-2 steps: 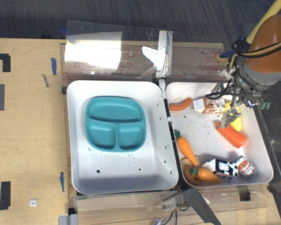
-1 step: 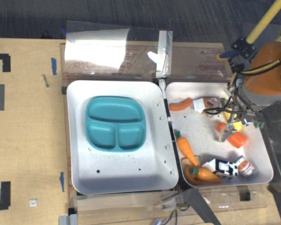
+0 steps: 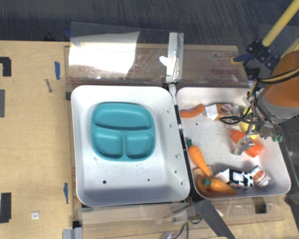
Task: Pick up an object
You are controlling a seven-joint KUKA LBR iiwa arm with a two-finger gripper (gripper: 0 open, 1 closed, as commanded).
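Camera view: two white bins side by side on the bench. Left bin (image 3: 84, 183) holds a teal divided plate (image 3: 123, 130), lying flat near the middle. Right bin (image 3: 281, 180) holds the clutter: an orange sausage-shaped piece (image 3: 192, 111) at the far left corner, a carrot (image 3: 198, 158) along the left wall, a second carrot (image 3: 217, 185) at the near edge, a black-and-white cow toy (image 3: 240, 178) just beside it, and a red-and-white item (image 3: 260, 178) to its right. Arm comes in from the right, orange band visible; gripper (image 3: 246, 144) is down inside the right bin among small orange pieces (image 3: 254, 151). Jaw state: cannot tell, cables and clutter mask it. Nothing visibly lifted.
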